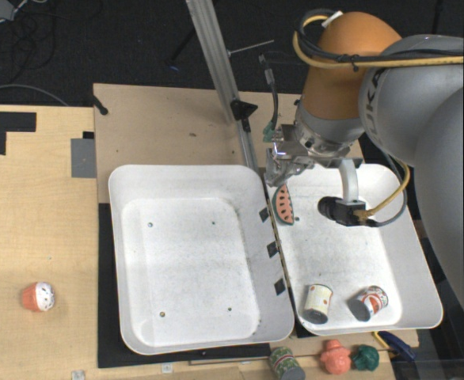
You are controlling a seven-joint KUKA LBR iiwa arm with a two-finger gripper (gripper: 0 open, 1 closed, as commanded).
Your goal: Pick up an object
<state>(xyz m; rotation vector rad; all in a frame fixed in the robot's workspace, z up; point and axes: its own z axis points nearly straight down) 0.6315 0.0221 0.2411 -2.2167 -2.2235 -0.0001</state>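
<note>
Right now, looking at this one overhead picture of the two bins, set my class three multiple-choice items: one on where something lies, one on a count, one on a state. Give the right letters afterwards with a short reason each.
1. Where does the watermelon slice lie?
A. In the right bin, by the divider between the bins
B. In the middle of the left bin
C. On the bench outside the bins

2. How many small cans lie at the near edge of the right bin?
A. None
B. Two
C. Four

3. How does the white can rest?
A. Standing upright
B. Tipped on its side
C. Stacked on the red-labelled can

Answers
1. A: the slice sits just right of the shared wall, under the end effector.
2. B: the white can and the red-labelled can lie side by side.
3. B: its dark open end faces sideways.
</note>
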